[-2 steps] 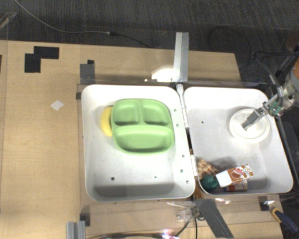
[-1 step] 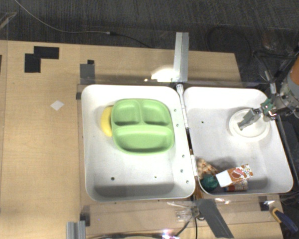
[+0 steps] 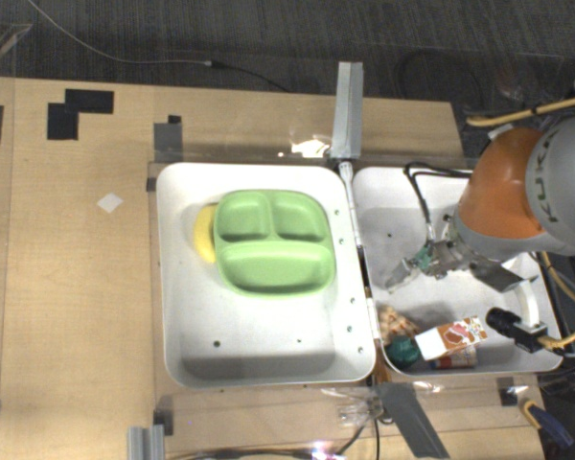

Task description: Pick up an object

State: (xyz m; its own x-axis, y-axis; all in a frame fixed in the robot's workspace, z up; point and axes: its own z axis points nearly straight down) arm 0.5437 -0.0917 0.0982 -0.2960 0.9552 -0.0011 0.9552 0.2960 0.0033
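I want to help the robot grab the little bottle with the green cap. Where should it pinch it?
Probably across the middle of the bottle, coming straight down. It lies on its side in the right bin, so its long body faces up. Put the jaws on its two long sides, away from the cap, which sits near the bin wall.

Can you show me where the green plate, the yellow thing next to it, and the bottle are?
green plate (image 3: pixel 271 241): camera view, on its big lower section.
yellow thing (image 3: pixel 203 235): camera view, the part peeking out left of the plate.
bottle (image 3: pixel 446 341): camera view, on its label.
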